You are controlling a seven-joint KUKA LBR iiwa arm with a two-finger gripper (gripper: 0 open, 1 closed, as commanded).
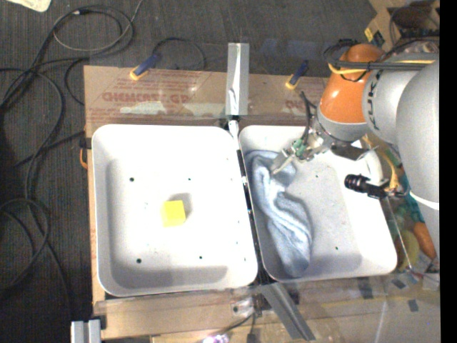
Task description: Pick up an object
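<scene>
Lower right of the frame: pale blue cloth (285,209) lying crumpled along the left side of the right bin (357,252). Above it, at its upper end, gripper (294,154) on the grey arm (400,113); open or closed, cannot tell. Centre left: yellow block (174,212) resting alone in the left bin (121,148).

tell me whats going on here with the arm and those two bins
A grey and orange robot arm reaches in from the right over the right bin. Its gripper sits at the upper end of a pale blue cloth that lies crumpled along that bin's left side. Whether it has actually gripped the cloth can't be told from here. The left bin holds a small yellow block, sitting untouched.
</scene>
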